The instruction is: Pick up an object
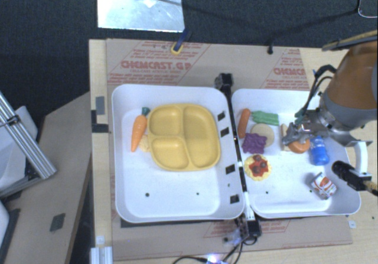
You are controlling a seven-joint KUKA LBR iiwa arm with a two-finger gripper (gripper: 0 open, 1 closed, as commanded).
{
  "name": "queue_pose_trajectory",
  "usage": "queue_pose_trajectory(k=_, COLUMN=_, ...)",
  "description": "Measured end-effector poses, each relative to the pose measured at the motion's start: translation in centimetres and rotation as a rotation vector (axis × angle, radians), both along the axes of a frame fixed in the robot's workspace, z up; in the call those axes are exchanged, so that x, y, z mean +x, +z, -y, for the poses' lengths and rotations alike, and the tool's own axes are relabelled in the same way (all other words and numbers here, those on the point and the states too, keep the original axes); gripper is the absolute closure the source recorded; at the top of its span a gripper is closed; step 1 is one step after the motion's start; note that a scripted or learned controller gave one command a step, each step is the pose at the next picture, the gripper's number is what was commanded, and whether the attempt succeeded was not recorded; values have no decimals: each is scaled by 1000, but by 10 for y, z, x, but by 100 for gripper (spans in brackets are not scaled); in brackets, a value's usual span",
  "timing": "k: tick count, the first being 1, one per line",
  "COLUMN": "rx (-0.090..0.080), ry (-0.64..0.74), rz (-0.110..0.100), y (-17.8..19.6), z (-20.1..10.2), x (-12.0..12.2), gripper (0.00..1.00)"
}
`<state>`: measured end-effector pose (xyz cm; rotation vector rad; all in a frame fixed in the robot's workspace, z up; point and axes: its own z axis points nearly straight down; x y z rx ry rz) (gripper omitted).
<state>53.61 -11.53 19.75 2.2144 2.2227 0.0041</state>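
In the right bin (277, 207), a small can (323, 185) lies at 5 o'clock, a pizza toy (258, 166) at 8 o'clock. The hand (293, 136) hovers at 3 o'clock over an orange piece (299, 146) beside a blue bottle (319, 152); whether it grips cannot be told. The left bin (171, 201) holds a yellow plate (180, 137), with a carrot (138, 130) at 9 o'clock.

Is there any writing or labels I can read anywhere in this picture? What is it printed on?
"CHEMCAST GP": red print on the brown protective sheet under the bins, at upper left; only roughly legible.
The same red print repeats at upper right, along the front edge and slantwise across the sheet, too blurred to read.
Small can in the right bin: red and white label, too small to read.
Blue bottle: no readable text.
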Motion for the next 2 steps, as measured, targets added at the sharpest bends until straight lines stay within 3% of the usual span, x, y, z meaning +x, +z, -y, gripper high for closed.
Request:
queue_pose_trajectory(k=1, rx=0, ry=0, rz=1, y=29, z=0, x=1, gripper=100)
queue_pose_trajectory(k=2, rx=3, ry=6, rz=-4, y=22, z=-58, x=-3, gripper=100)
